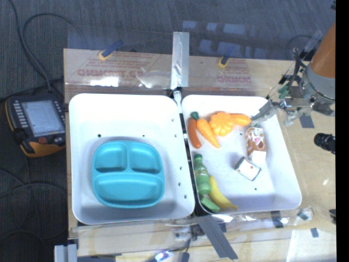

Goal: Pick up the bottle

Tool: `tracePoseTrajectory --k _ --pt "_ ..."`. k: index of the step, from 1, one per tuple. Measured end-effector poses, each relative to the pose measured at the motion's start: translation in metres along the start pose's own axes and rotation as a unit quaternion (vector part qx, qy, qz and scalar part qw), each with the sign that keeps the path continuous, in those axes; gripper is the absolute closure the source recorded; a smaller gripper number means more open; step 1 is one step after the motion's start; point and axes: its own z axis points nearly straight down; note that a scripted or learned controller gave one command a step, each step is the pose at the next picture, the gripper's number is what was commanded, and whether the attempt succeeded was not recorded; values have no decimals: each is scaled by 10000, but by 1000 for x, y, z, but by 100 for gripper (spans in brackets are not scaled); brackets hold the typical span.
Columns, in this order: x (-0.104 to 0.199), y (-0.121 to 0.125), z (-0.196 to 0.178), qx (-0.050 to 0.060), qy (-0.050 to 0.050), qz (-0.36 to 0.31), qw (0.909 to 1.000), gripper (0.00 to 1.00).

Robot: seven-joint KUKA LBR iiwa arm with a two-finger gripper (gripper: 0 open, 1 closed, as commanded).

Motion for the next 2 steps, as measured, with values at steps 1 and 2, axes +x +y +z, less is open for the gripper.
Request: tracePoseTrajectory --k 1,2 --pt "-7 43 156 -199 -79 -605 9979 0" --pt "-39 88 184 -72 31 -700 9975 0"
